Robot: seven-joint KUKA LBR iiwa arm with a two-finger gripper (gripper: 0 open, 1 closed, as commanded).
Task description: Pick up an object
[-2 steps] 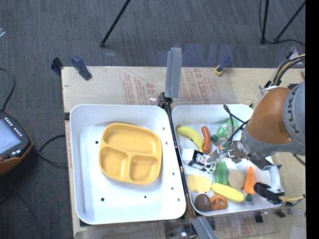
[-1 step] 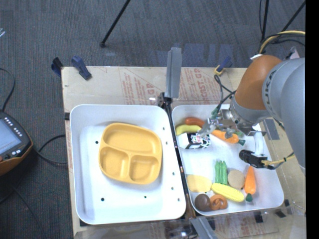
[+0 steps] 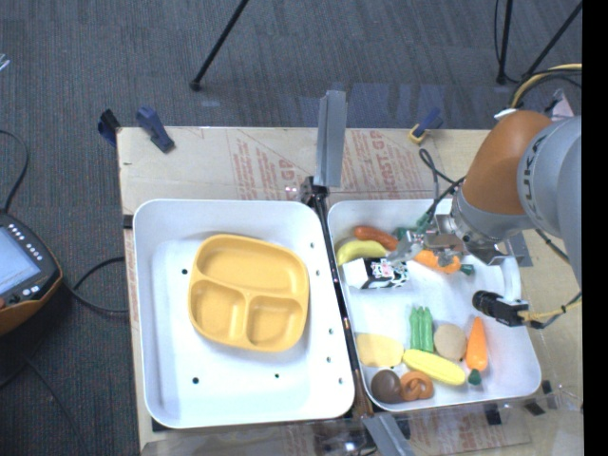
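Reaching in from the right side of the bench, the grey arm (image 3: 532,183) with its orange band is hanging over the right bin (image 3: 513,255), and its gripper (image 3: 426,243) is sitting low over that bin's upper middle; whether the claw is wide or narrow I cannot tell, since the wrist hardware is covering it. Just left of the gripper and slightly below it, a small black-and-white carton (image 3: 378,273) is lying, close enough that it may be touching, though contact is not clear. Beside the carton's upper left edge a yellow banana (image 3: 358,251) is curving, and above the carton an orange-red sausage-shaped toy (image 3: 374,237) is lying near the bin's top wall. An orange piece (image 3: 446,263) is showing right under the gripper, partly hidden. Further down from the carton, green beans (image 3: 421,328) are standing in the bin's middle, with a tan round piece (image 3: 449,341) and a carrot (image 3: 477,346) to their right. Below and left of the beans a pale yellow lump (image 3: 379,350) is resting, a yellow corn-like piece (image 3: 434,367) is lying beneath the beans, and a brown ball (image 3: 386,385) and a brown pretzel shape (image 3: 416,386) are sitting at the bin's bottom wall. Far left of the carton, the left bin (image 3: 161,350) is bearing a yellow divided plate (image 3: 250,292).
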